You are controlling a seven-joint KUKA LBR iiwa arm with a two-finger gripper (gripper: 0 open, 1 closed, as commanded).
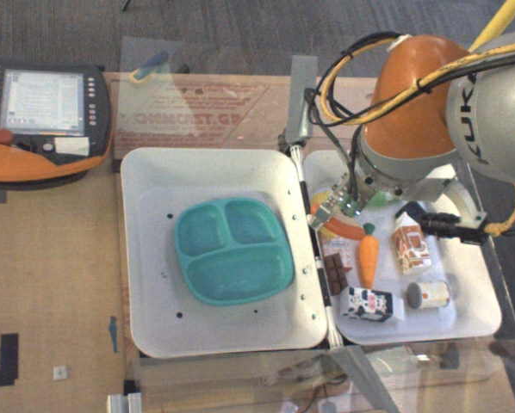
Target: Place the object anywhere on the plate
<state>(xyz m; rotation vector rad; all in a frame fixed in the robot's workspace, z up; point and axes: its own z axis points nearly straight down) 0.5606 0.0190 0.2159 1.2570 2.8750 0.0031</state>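
Step in hand: the pick, by my judgement. My gripper (pixel 348 198) sits low over the near-left corner of the right bin (pixel 477 312); whether it is open or closed I cannot tell.

Right bin holds: carrot (pixel 369 260), orange piece (pixel 344 228) just under my gripper, chocolate bar (pixel 336 272), small carton (pixel 412 246), black-and-white box (pixel 369 304), cup (pixel 427 295). Which is my object is unclear; likely the orange piece.

Left bin (pixel 141 256) holds: teal plate (pixel 233 250), nothing on it.

Next move calls for: firm grip, lift clear of the divider, carry left, lower onto the plate.
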